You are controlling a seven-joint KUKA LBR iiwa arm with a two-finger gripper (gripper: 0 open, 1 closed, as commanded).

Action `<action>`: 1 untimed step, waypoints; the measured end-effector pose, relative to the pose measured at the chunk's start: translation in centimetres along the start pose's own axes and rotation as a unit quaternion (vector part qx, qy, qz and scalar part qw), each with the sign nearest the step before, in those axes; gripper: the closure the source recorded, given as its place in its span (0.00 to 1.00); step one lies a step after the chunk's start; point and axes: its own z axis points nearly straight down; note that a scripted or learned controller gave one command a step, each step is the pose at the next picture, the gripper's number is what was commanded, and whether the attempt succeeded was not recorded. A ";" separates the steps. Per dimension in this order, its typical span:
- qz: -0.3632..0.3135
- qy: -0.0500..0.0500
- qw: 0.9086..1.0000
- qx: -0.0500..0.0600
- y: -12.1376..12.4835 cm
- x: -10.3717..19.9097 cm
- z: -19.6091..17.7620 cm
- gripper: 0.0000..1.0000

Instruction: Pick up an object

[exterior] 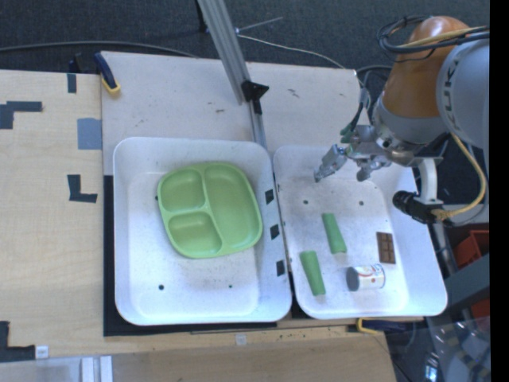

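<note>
Spread apart and gripping nothing, the jaws of the two-finger gripper (pixel 343 168) hang over the bare far end of the right shallow white bin (pixel 413 297). Nearer in that bin lie two green cylindrical sticks (pixel 333 233) (pixel 312 273), a small brown chocolate-like bar (pixel 386 247) and a toppled white cup (pixel 365 277). A green sectioned plastic plate (pixel 210 209) sits in the left white bin (pixel 131 237).

Two green sticks (pixel 333 233) (pixel 312 273), a brown bar (pixel 386 247) and a toppled cup (pixel 365 277) lie in the right bin (pixel 302 173).
</note>
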 end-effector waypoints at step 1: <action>0.000 0.000 1.000 0.000 0.0 0.0 0.0 0.00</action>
